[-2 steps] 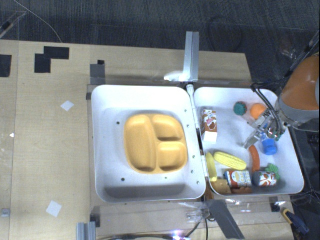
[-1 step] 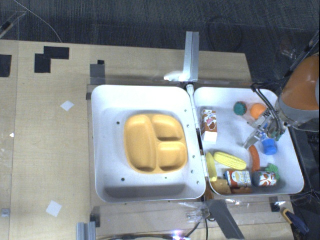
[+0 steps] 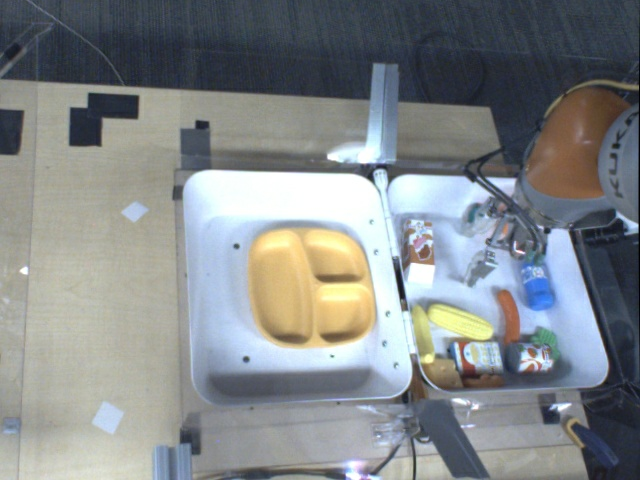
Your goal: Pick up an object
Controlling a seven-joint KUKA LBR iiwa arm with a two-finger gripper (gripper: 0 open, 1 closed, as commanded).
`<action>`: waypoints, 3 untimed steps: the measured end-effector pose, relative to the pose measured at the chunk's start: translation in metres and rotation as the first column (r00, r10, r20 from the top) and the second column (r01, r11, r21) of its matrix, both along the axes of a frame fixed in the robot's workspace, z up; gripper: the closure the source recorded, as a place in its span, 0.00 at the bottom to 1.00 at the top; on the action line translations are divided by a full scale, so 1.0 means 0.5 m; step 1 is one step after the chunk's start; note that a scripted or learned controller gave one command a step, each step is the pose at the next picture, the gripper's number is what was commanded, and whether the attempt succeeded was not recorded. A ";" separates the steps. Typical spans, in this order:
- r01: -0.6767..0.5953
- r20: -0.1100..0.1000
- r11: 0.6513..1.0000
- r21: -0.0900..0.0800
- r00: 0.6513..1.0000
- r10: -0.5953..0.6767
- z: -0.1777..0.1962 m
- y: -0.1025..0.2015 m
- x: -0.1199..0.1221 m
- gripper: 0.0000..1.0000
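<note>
Where the arm comes in over the right bin's far right corner, its gripper hangs above the bin's upper middle, and how its jaws stand cannot be told from this view; nothing is seen held in it.

The right bin carries the loose items. A small carton with a red and white face lies by the bin's left wall, near the far edge. A blue bottle lies toward the right wall, just beside the gripper's wiring. Below it a red sausage lies lengthwise at the bin's middle right. A yellow corn cob lies at a slant toward the near left, with a banana just beside it along the left wall. Along the near edge sit a can with a red label and, to its right, a dark jar with a green patch at its far end; the two look to be touching.

The left bin holds a yellow divided tray, set near its middle, with one long compartment on the left and two smaller ones on the right.
</note>
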State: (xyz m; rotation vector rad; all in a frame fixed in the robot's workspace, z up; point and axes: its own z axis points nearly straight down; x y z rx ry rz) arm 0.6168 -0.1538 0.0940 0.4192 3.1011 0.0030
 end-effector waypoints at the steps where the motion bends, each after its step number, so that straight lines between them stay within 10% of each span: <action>1: 0.012 -0.001 1.000 -0.002 1.000 -0.012 -0.010 -0.002 -0.077 0.00; 2: 0.403 0.002 0.915 0.003 0.915 -0.403 -0.009 -0.032 -0.132 0.00; 3: 0.425 0.000 0.905 0.003 0.905 -0.425 0.052 -0.038 0.019 0.00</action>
